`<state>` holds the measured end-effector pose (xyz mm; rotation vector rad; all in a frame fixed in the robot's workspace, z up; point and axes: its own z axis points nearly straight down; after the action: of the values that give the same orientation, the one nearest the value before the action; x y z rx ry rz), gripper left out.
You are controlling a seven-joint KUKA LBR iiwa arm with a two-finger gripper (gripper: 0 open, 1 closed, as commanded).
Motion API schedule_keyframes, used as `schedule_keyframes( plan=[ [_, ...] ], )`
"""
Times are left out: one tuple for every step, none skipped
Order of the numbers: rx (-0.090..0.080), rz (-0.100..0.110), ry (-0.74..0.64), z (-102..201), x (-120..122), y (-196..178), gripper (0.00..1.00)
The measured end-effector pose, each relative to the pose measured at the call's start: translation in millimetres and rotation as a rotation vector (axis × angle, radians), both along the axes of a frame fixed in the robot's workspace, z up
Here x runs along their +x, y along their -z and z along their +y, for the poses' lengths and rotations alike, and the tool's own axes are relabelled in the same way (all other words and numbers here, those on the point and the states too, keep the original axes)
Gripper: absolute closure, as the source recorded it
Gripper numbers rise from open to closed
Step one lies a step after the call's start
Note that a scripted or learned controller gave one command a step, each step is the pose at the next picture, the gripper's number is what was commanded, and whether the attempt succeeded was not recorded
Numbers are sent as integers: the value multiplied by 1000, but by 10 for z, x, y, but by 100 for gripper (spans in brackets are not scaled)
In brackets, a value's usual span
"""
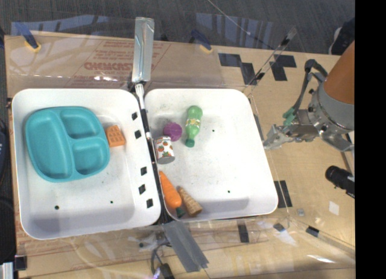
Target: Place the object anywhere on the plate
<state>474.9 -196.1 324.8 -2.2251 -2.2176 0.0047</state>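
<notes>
A teal divided plate [65,142] lies in the left bin [78,211]. An orange waffle-like piece [115,136] rests just off the plate's right rim. In the right bin [235,169] are a green bottle [192,125], a purple round item [172,130], a small can [164,150], an orange carrot [170,192] and a brown cone [189,202]. My gripper [272,137] hangs to the right of the right bin, just beyond its rim, with nothing seen in it.
A raised divider [145,151] separates the two bins. A clear plastic wall [181,60] stands behind them. The grey arm with its orange band [341,84] sits over the cardboard bench at the right.
</notes>
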Motion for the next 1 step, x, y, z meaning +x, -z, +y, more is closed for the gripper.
schedule_keyframes(
  plan=[
    [7,10,-12,137,-2,1848,100]
  ],
)
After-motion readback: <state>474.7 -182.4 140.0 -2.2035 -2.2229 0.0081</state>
